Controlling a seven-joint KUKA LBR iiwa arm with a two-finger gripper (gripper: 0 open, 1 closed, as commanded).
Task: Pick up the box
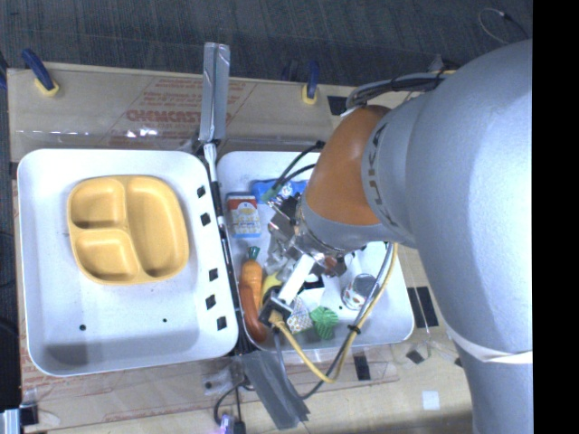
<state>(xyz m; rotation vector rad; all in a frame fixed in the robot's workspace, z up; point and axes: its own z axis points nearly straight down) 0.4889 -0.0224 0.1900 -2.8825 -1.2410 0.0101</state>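
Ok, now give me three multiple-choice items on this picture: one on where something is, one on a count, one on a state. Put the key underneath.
1. The box lies:
A. in the right bin
B. on the bench outside the bins
C. on top of the arm

2. The yellow plate has how many compartments?
A. two
B. three
C. five

3. The yellow plate lies:
A. upside down
B. flat, hollow side up
C. on edge against a wall

Key:
1 A, since the box sits on the bin's white floor near the wall that it shares with the other bin.
2 B, since ridges split the plate into one long hollow and two smaller ones.
3 B, since its open hollows face the camera.
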